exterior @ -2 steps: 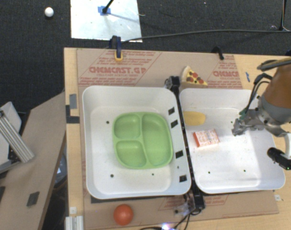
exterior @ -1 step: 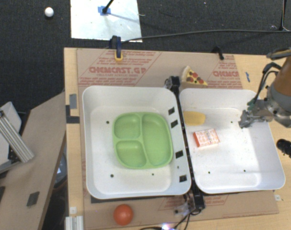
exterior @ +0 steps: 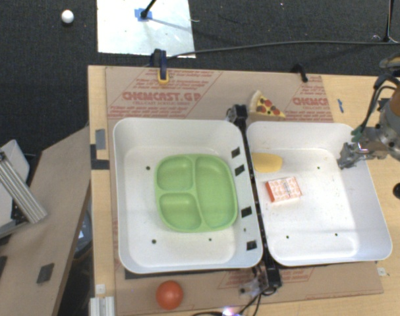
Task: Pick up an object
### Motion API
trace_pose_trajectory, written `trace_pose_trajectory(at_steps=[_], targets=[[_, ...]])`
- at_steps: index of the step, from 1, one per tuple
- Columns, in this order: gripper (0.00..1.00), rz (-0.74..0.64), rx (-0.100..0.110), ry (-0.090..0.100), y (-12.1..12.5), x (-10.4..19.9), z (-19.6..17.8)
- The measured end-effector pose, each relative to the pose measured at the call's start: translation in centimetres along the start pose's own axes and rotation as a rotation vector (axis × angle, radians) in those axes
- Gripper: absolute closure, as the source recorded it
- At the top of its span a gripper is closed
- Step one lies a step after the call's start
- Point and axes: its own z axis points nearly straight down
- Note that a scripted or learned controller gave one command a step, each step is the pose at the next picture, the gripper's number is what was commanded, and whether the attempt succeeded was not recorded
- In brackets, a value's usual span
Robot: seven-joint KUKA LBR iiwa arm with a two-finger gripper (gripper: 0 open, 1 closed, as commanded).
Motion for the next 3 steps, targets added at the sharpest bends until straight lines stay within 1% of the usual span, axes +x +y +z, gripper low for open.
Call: trace_pose_trajectory(at_steps=[1, 3], targets=[[1.00, -0.001, -0.001, 0.000, 0.2, 0.0, -5.4], [1.00, -0.006, 0.003, 0.003, 1.2, 10.9, -6.1]])
